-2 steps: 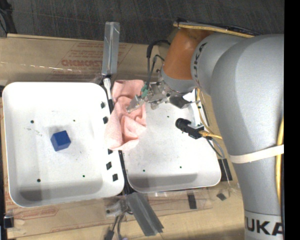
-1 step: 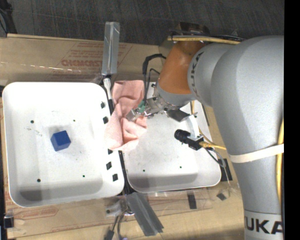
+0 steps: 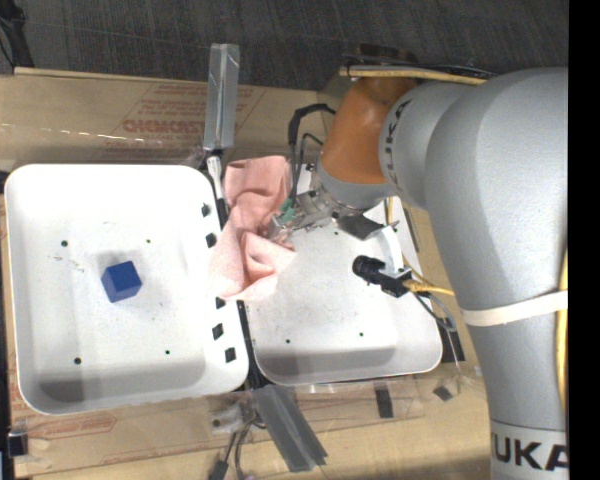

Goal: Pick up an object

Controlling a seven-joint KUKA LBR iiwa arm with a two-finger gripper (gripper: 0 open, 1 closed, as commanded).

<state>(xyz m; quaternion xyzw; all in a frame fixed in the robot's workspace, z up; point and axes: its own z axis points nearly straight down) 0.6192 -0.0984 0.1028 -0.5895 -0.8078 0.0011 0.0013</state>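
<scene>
Cloth point(image 3: 252, 223), pink, soft, light, crumpled over the right bin point(image 3: 330, 353) left wall; pinch a raised fold. Tool point(image 3: 295, 216) state: cannot tell.

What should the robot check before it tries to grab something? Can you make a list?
1. Something to grab nearby: ok. The pink cloth lies crumpled right by the claw.
2. Cloth fully inside one bin: not ok. It drapes over the wall between the left bin and the right bin.
3. Claw open and ready: cannot tell.
4. Cloth already held: cannot tell.
5. Another choice: ok. A blue cube sits alone in the left bin.
</scene>
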